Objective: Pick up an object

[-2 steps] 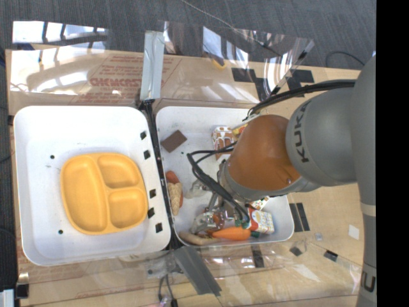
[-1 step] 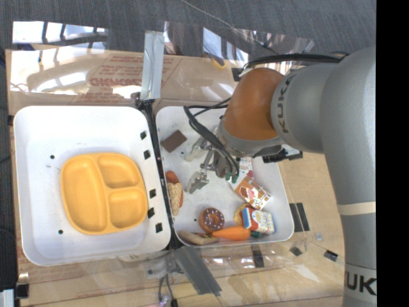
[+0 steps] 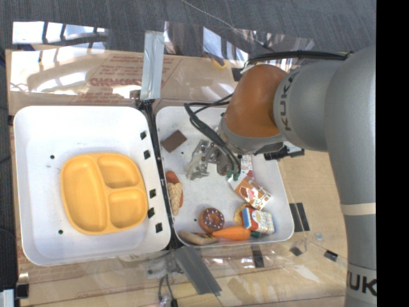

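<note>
My gripper hangs low over the middle of the right bin, below the orange band of the arm. A brown chocolate square lies just to its upper left. Right of it lie a small white and green packet and an orange snack packet. Along the bin's near side are a chocolate donut, a carrot, a small juice carton and a pale banana-like piece. A bread roll lies against the left wall. Nothing shows in the gripper's grasp.
The left bin holds a yellow divided plate. A black divider with clips separates the two bins. The grey arm covers the right bin's far right corner. Cardboard and tape lie behind the bins.
</note>
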### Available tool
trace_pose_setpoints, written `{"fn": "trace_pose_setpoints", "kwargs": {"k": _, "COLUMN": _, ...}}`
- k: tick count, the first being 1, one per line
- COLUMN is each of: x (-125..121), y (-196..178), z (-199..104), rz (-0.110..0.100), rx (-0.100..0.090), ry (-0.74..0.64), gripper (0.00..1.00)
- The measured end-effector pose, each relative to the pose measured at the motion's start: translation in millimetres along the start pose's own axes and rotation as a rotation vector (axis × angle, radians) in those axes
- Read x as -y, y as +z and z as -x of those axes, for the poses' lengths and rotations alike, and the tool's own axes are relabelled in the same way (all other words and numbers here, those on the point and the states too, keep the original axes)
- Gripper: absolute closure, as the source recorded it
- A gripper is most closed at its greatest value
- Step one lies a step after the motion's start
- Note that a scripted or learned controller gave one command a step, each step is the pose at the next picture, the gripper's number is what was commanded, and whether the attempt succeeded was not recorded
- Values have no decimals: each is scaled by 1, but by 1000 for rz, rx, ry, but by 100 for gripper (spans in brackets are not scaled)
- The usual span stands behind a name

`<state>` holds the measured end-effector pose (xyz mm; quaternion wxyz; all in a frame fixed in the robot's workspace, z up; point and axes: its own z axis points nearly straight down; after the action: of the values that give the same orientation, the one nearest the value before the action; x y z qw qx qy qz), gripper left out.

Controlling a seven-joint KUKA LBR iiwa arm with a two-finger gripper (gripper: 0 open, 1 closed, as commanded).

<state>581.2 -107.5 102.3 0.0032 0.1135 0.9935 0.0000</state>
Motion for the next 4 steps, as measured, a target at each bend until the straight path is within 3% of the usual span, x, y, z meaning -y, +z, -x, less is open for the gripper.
{"fn": "trace_pose_setpoints", "kwargs": {"k": 1, "x": 67, "y": -34, "z": 22, "rz": -2, "rx": 3, "ry": -389, "gripper": 100}}
{"fn": "trace_pose_setpoints", "kwargs": {"k": 2, "x": 65, "y": -34, "z": 22, "rz": -1, "rx": 2, "ry": -391, "gripper": 0}}
{"fn": "trace_pose_setpoints", "kwargs": {"k": 3, "x": 58, "y": 10, "z": 53, "rz": 0, "rx": 1, "ry": -361, "gripper": 0}}
{"fn": "trace_pose_setpoints", "kwargs": {"k": 4, "x": 57, "y": -2, "z": 56, "rz": -2, "rx": 12, "ry": -363, "gripper": 100}}
